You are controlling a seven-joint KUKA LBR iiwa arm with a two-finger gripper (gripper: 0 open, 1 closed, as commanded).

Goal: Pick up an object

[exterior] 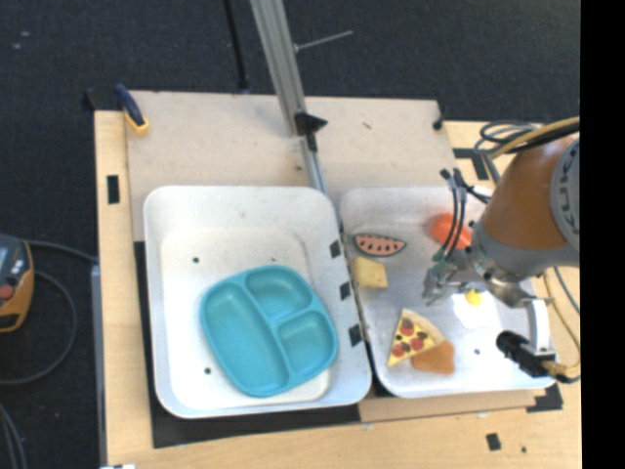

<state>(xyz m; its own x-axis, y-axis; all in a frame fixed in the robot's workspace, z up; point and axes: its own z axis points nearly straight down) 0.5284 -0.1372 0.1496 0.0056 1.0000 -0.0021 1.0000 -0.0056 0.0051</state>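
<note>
Reaching in from the right edge, 1 arm (532, 198): grey link up top, orange band bulking out just above the wrist. Wrist angled down and to the left. Cables looping off the upper side, black fitting hanging off the lower right. Gripper (439, 283) at the low end, dark metal, pointing down-left. Too blurred to read more at the tip.

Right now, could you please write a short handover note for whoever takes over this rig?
Gripper: low over the right bin; whether it grips anything cannot be made out.
Right bin: watermelon slice, yellow piece, pizza slice, orange item partly behind the arm.
Left bin: blue divided plate.
Done: no pick confirmed.
Left: grasp and lift one object.
</note>
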